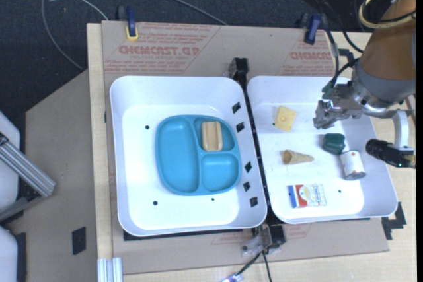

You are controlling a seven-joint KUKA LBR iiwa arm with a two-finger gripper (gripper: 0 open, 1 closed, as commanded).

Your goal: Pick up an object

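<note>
Camera view from above gives me 2 white bins side by side. I have the gripper [325, 117] over the right bin [377, 207], near its far right part, with the arm [390, 56] reaching in from the right. Whether the fingers are open or closed I cannot tell from here; the tool is a dark grey cluster and nothing reads as held between them.

Candidate objects lie in that bin: a yellow cheese-like wedge [285, 118] to the left of the gripper, a dark green piece [334, 142] just below it, a small white can [352, 164] beside the green piece, a tan cone [297, 157] nearer the middle, and a flat printed packet [307, 195] toward the near edge. The left bin [132, 162] holds a blue divided tray [178, 162] with a tan block [211, 135] in its upper right compartment.

I judge this as the approach step: the tool is positioned above the objects but no grasp is made. The green piece looks, possibly, the nearest target. The next move calls for centring over 1 object, keeping clear of the can close by, then descending and closing on it.
</note>
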